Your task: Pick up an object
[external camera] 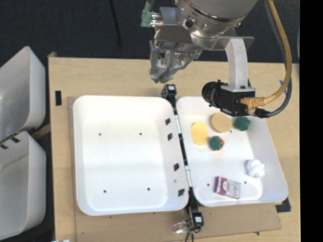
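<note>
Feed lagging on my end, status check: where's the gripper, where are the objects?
Gripper high above bins' far edge, holding nothing seen. Yellow piece, tan disc, green balls in right bin. Nothing blocking.

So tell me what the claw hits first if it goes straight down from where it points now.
Probably bare bench just behind the bins, near the black clip at their divider. The claw hangs above that strip, though depth is hard to judge from this slanted view.

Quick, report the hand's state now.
Hand: above the bench behind the bins, nothing visibly held; open or closed cannot be told.
</note>
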Motion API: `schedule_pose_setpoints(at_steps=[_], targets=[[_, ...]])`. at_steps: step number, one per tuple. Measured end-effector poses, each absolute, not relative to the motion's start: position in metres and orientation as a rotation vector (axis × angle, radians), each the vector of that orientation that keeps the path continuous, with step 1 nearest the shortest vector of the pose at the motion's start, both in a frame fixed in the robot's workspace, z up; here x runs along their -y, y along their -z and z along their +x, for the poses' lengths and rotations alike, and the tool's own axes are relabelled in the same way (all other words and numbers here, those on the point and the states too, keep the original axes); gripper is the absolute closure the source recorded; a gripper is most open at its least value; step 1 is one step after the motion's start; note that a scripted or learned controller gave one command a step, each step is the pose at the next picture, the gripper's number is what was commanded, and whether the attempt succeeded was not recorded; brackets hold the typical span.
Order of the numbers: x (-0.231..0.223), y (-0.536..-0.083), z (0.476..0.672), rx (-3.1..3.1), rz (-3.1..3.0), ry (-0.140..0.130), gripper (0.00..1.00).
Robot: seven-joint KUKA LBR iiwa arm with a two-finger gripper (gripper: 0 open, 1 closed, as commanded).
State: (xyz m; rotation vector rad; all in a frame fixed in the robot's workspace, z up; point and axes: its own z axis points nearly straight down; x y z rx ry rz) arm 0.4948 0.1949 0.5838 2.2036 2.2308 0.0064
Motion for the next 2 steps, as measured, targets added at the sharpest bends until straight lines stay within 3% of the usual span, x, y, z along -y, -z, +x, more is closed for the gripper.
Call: schedule_pose_setpoints(at_steps=[1, 2], targets=[[-0.195, -0.583, 0.495, -2.234, 2.202, -0.005, 0.0], [-0.194, -0.594, 0.495, -2.234, 2.199, -0.007, 1.0]])
